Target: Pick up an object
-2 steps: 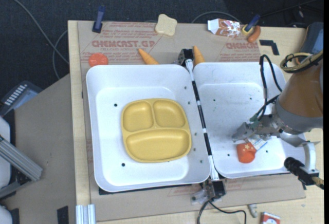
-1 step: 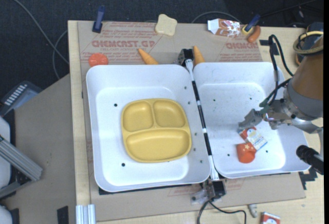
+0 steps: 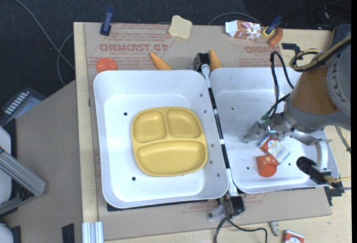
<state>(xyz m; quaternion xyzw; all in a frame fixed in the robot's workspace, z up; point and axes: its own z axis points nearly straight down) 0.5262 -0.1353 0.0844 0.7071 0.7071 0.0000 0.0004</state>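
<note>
My gripper (image 3: 262,133) is low inside the right bin (image 3: 240,91), near its front right part. Just below it lies a small white and red packet (image 3: 277,151), and in front of that sits a red round object (image 3: 267,165). The gripper's tip is close to the packet, but whether they touch I cannot tell. The grey arm with its orange band (image 3: 312,88) comes in from the right and hides the bin's right side.
A yellow divided plate (image 3: 168,141) lies in the left bin (image 3: 111,97). On the board behind the bins are a bread slice (image 3: 180,27), a carrot (image 3: 160,61), a small carton (image 3: 243,29), a blue clip (image 3: 106,20) and a red piece (image 3: 106,64). Black cables (image 3: 277,77) hang over the right bin.
</note>
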